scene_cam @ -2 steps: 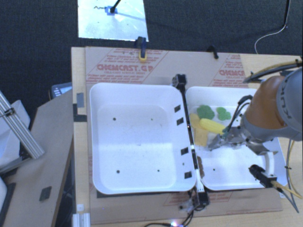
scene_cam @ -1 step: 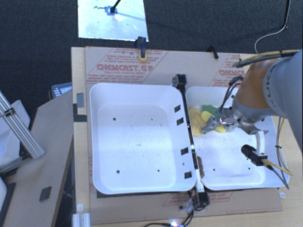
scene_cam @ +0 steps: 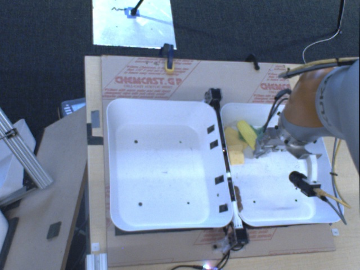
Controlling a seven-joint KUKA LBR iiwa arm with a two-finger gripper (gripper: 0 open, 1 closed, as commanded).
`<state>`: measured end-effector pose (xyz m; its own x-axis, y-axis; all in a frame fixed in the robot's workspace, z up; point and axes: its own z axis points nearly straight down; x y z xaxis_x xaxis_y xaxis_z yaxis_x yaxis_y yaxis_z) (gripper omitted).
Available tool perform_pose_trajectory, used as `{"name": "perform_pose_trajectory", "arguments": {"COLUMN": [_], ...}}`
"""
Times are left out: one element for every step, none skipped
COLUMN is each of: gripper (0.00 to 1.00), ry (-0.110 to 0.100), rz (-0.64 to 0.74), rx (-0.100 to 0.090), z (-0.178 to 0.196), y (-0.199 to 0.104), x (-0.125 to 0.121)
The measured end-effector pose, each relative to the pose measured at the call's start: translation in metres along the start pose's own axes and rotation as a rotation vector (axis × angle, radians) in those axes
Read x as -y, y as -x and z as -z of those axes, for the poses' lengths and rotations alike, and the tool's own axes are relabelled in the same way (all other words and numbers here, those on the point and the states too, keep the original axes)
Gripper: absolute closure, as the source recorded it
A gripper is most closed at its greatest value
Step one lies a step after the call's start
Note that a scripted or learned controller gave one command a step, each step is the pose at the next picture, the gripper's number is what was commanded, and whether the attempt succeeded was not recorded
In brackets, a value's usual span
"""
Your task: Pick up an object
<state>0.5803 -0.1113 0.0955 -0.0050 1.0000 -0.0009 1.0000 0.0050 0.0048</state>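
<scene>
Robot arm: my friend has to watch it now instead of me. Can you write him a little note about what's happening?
Gripper: down low in the right bin, close to its left side. I cannot tell if it is open or shut, and nothing shows in its grip.
Things: a yellow curved piece, an upper pale block, a lower pale block and a small green piece, all bunched in that bin's upper left, right beside the gripper.
Done: the arm has reached the pile.
Left: grab one thing and lift it clear.
</scene>
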Motion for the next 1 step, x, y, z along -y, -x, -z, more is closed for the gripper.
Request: {"name": "perform_pose_trajectory", "arguments": {"gripper": [0.00], "ry": [-0.001], "rz": [0.000], "rx": [0.000], "z": [-0.0003], "y": [0.0000], "x": [0.0001]}}
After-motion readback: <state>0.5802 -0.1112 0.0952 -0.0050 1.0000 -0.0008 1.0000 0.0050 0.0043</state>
